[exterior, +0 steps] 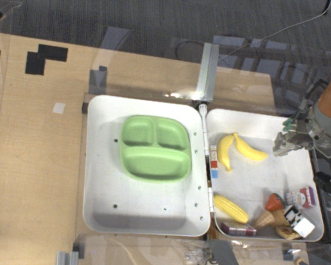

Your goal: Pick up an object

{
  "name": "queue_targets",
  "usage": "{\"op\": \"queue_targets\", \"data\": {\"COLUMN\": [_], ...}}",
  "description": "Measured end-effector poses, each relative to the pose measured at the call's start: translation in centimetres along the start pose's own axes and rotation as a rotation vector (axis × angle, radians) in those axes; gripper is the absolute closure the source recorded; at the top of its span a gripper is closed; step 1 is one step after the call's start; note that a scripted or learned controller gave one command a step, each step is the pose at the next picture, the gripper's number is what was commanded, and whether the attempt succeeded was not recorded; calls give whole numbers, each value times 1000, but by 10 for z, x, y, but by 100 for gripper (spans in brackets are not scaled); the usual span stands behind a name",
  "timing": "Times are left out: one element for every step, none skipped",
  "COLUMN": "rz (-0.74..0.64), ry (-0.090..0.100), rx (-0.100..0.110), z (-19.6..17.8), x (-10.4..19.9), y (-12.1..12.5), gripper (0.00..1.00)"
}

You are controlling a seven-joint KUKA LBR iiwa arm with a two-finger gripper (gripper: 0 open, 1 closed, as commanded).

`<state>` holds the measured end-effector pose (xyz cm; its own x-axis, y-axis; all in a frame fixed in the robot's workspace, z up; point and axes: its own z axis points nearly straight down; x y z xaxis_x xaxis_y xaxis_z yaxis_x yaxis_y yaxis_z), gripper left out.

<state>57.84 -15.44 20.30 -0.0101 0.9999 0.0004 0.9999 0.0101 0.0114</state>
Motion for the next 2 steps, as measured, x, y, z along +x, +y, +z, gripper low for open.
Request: {"op": "queue_targets", "data": {"rz": [0, -246], "ry": [0, -1], "rx": [0, 3], "z": [0, 107], "x": [0, 30], "y": [0, 42], "gripper": [0, 0]}}
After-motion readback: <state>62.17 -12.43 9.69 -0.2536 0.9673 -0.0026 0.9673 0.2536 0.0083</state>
